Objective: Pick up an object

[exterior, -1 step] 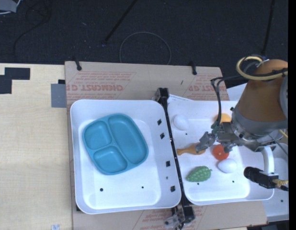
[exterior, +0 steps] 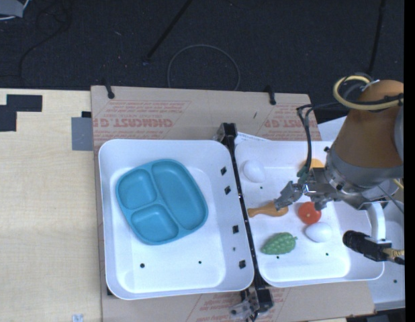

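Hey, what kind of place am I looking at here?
Probably a robotics lab bench set up for grasping trials: a robot arm reaches over two white bins, toy food such as a green bunch of grapes lies in one, and cables trail behind.

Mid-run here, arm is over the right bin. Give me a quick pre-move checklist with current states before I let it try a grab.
1. Gripper above the right white bin: ok.
2. Target near the gripper: ok, the tan spoon-shaped piece lies just below it.
3. Nothing carried in the gripper yet: cannot tell, the view is too coarse.
4. Neighbours: not ok, the red round tomato-like toy and a white egg-shaped object crowd that spot.
5. Green bumpy grape-like cluster: ok, lies apart.
6. Blue three-compartment plate in the left white bin: ok, out of the way.
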Available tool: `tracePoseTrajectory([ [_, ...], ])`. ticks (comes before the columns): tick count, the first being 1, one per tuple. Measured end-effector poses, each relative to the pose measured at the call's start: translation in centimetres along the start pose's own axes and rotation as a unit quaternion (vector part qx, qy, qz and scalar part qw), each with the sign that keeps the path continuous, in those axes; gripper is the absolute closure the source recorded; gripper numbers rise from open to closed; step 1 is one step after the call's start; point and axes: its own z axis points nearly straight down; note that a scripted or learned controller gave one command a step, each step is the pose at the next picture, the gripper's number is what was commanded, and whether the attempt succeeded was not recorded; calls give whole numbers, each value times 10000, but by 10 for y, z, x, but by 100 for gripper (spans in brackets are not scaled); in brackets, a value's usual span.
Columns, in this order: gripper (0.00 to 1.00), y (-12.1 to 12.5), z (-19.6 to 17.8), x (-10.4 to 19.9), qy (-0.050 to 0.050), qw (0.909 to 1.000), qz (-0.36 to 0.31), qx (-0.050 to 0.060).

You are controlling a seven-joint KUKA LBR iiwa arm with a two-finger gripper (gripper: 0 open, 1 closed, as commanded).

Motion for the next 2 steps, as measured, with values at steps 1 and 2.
tracePoseTrajectory([
  [1, 0, 1, 56, -9, 2, 10000, 4, 21],
  [2, 0, 9, 106, -4, 4, 10000, 1, 16],
])
